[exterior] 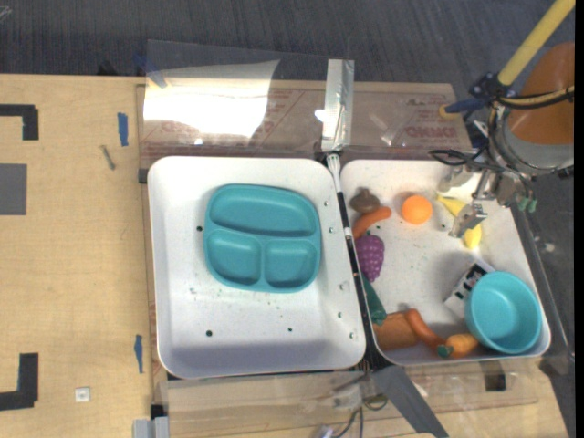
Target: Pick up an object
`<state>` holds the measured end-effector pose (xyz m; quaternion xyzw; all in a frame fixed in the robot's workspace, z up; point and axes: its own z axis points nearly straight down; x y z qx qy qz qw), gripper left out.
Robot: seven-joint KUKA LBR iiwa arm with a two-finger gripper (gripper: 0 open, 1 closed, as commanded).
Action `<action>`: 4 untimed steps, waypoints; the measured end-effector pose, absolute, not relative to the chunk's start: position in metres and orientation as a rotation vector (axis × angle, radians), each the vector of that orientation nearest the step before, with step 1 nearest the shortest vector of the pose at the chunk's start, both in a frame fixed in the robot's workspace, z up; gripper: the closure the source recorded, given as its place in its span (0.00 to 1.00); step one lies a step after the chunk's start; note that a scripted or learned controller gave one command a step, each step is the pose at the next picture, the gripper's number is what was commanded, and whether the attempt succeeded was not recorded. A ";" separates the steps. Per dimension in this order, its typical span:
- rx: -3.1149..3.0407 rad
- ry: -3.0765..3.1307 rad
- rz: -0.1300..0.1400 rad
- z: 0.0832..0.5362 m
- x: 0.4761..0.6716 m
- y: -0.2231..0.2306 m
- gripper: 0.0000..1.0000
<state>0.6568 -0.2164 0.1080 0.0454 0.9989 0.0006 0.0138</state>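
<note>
brown cardboard [401, 121] behind bins — red print, unreadable; end effector [474, 210] over banana [464, 222].

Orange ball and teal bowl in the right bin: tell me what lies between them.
In the camera view, bare white bin floor makes up most of the stretch from the orange ball to the teal bowl; a small black-and-white object lies just beside the bowl.

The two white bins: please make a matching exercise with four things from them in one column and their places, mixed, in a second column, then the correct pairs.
Things:
1. divided plate
2. bowl
3. orange ball
4. purple grapes

Places:
A. right bin, near right corner
B. right bin, far middle
C. left bin, middle
D. right bin, beside its left wall

Pairs: 1-C, 2-A, 3-B, 4-D
</note>
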 end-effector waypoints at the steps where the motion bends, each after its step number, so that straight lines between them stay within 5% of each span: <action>1: 0.186 3.130 0.001 0.087 0.649 -0.222 0.00; 2: 0.261 3.124 0.000 0.087 0.616 -0.222 0.00; 3: 0.255 3.111 -0.004 0.102 0.620 -0.221 1.00; 4: 0.255 3.113 -0.003 0.101 0.620 -0.221 0.00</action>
